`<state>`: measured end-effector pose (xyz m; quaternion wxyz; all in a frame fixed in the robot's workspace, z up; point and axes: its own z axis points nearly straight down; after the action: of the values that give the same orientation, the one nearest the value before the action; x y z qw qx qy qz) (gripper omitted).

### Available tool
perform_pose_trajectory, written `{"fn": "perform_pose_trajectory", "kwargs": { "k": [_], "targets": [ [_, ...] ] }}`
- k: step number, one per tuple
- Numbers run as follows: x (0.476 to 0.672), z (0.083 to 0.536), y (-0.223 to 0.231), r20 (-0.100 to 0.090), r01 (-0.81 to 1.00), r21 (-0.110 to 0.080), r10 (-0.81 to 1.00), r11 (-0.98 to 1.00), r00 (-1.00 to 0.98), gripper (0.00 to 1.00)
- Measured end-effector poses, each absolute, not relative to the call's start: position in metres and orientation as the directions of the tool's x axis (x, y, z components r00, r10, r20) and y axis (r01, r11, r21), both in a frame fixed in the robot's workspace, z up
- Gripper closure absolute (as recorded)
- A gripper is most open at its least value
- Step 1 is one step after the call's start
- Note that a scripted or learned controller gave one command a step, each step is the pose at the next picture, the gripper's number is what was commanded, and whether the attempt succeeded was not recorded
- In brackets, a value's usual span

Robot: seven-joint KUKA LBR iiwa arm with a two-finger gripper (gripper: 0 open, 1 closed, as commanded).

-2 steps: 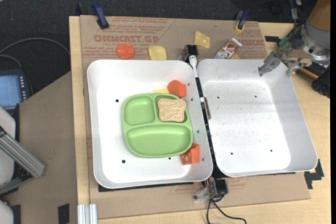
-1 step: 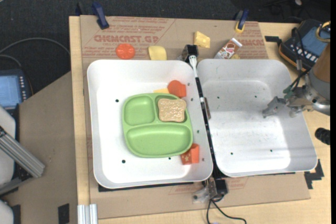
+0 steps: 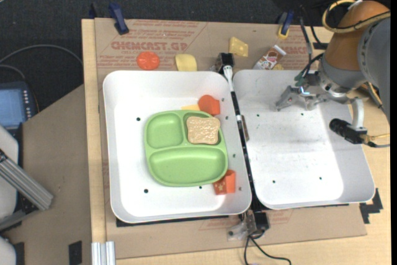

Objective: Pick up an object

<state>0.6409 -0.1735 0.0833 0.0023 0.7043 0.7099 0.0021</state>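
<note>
The cardboard-topped bench [image 3: 93, 133] bears two white bins [image 3: 121, 133], plus what look like toy foods [image 3: 185, 62].

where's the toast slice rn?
In the left bin, the toast slice lies in the upper right compartment of the green divided plate, just below an orange piece.

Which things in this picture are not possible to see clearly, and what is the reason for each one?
1. Gripper, camera view: small and blurred over the right bin; whether the fingers are open or shut cannot be told.
2. Small packet behind the bins: its print is too small to read.
3. Orange piece beside the green tray: the tray's rim covers part of it.
4. Arm: cut off by the right edge.
</note>
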Motion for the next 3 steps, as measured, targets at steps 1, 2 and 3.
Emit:
{"fn": "perform_pose_trajectory", "kwargs": {
  "k": [1, 2, 3],
  "targets": [
    [0.539, 0.157, -0.228, -0.001, 1.0, -0.003, 1.0, -0.009, 0.009, 0.0],
    [0.671, 0.082, -0.189, 0.0, 1.0, 0.006, 1.0, 0.008, -0.008, 0.0],
    [0.586, 0.116, -0.226, 0.002, 1.0, -0.004, 1.0, -0.005, 0.005, 0.0]
  ]
}}
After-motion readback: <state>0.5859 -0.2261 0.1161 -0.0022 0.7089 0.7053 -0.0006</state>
